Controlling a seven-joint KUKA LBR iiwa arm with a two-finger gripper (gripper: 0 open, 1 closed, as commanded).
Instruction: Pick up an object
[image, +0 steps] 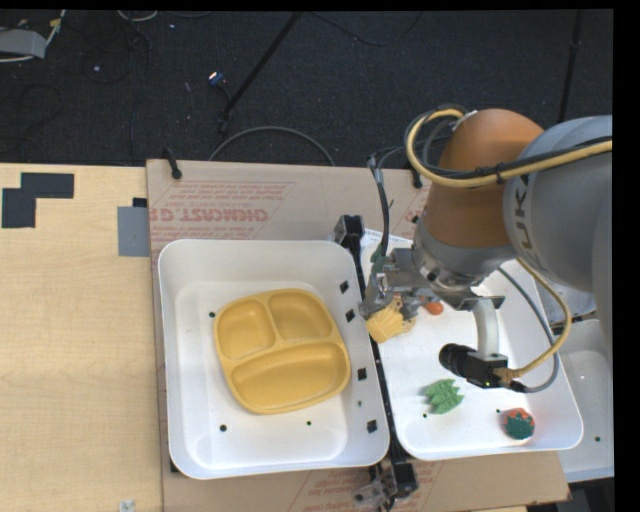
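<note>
End effector (390, 305) is seen low over the right bin (560, 425), beside a yellow object (387, 324). Whether anything is gripped cannot be told.

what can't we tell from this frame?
- Gripper: the wrist covers it in the camera view, so its grip on the yellow object is unclear.
- Right bin: arm hides its upper part.
- Green toy, small round object: too small to identify.
</note>
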